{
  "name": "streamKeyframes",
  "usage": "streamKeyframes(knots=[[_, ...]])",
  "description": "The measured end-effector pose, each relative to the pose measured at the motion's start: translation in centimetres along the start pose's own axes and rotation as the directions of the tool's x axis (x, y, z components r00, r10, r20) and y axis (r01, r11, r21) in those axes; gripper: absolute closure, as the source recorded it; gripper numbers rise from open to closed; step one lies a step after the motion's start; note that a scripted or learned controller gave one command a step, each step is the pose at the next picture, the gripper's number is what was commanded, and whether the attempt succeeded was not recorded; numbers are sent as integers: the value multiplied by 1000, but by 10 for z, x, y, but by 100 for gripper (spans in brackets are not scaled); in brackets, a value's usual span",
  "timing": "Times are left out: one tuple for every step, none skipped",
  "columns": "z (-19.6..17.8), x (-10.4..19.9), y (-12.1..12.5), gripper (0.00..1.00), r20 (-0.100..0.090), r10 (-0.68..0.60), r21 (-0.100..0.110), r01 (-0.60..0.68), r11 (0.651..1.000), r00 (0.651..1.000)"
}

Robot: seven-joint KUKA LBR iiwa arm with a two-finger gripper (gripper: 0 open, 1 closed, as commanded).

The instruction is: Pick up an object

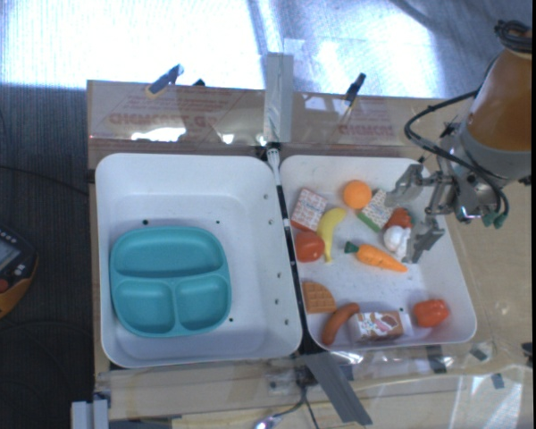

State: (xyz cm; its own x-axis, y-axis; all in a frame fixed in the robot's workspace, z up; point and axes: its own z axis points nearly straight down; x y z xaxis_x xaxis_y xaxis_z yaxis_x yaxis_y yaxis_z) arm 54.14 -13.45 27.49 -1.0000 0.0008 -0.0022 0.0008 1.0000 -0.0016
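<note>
Camera view shows you the hand (pixel 414 213) with fingers spread apart over the right bin (pixel 456 329), near its right edge, above a white object (pixel 394 237) beside the carrot (pixel 377 256).

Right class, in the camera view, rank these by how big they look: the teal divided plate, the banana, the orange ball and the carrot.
1. Teal divided plate, by far the largest.
2. Banana and carrot look about alike, so I won't separate them.
3. Orange ball, smallest.

Glossy plastic teal tray (pixel 170 280), smooth white plastic bins (pixel 188 177)
</note>
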Motion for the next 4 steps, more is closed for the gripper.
streamKeyframes(knots=[[99, -43, -15, 0, -2, 2, 1, -2, 1000, 1000], [185, -38, -28, 0, 9, 28, 4, -28, 1000, 1000], [173, -40, -28, 100, 14, 26, 9, -26, 1000, 1000], [90, -55, 49, 100, 1, 90, -2, -90, 996, 996]])
